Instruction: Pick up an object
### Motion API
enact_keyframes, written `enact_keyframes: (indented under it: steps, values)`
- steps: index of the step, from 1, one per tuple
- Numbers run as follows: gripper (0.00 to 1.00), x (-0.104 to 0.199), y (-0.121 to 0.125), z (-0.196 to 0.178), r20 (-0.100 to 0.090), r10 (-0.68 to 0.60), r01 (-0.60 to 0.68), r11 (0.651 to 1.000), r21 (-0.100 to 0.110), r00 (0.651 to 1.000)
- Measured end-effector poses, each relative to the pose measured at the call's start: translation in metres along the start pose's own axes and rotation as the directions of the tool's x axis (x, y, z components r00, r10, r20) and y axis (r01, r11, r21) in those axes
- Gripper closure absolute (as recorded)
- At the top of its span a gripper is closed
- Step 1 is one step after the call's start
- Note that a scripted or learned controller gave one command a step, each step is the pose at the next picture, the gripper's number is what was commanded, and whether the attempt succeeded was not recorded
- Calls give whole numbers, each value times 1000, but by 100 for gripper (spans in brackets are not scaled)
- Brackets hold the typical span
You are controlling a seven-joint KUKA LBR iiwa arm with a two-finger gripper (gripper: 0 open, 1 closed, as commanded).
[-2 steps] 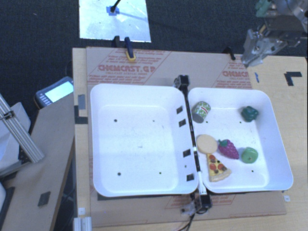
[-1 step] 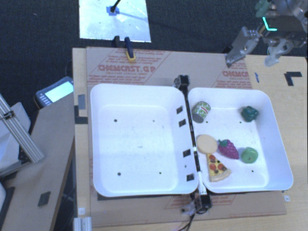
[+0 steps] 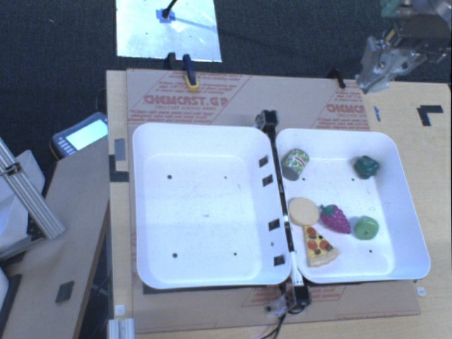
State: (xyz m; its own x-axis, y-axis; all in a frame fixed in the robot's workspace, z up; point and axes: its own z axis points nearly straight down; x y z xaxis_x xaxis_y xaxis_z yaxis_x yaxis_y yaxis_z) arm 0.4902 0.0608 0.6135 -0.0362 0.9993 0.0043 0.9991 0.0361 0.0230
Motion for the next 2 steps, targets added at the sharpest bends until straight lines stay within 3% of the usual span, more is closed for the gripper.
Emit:
enact_keyframes:
  steps: [1, 2]
  values:
    - [0, 0, 0, 1, 0, -1, 1, 1000, 1, 1000]
    - [100, 0, 1, -11, -1, -3, 3, 1000, -3, 1000]
